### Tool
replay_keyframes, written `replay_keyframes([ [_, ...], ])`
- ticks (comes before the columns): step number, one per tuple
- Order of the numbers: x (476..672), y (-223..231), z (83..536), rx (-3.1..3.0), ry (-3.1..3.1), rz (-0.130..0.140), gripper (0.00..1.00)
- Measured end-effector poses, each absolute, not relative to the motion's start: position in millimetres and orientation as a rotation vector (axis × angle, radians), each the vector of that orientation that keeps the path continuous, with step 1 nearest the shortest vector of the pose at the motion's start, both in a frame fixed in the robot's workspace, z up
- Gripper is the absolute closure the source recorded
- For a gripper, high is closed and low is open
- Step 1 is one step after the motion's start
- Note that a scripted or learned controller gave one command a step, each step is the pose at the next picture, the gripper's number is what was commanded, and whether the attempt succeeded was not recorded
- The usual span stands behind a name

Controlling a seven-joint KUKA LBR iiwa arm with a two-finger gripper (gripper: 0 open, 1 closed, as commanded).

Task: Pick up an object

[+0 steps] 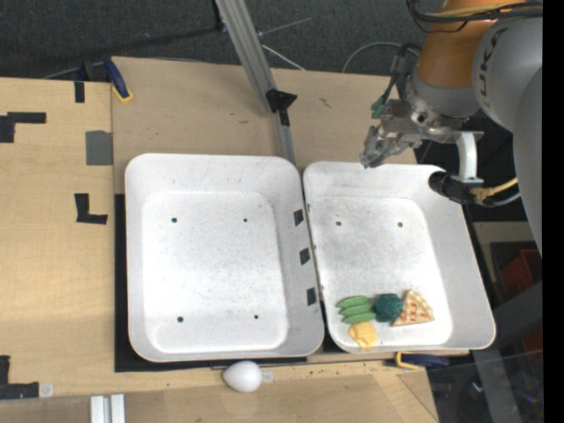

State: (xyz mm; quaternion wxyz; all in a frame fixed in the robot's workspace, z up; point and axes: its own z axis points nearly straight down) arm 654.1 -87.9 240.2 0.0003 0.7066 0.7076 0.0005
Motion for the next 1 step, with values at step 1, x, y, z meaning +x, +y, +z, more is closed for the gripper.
replay_keyframes([
  [1,652.0,-35.7,246.7,2.216,2.230,0.001,1.00],
])
